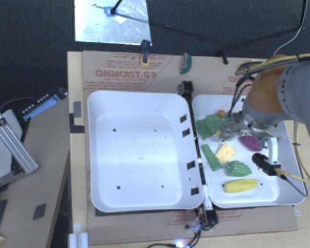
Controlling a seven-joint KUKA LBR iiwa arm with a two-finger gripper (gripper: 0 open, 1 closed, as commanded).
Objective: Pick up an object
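Below, cardboard bench [119,71], dark carpet [31,35], foil sheet [93,14]

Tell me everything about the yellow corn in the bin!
The yellow corn looks like a small plastic toy cob, smooth and bright, with a paler tip at its left end. It lies flat on its side, pointing left to right with a slight tilt, near the front edge of the right white bin. A leafy green toy sits just behind it, very close; I can't tell if they touch. The gripper is farther back, not on the corn.
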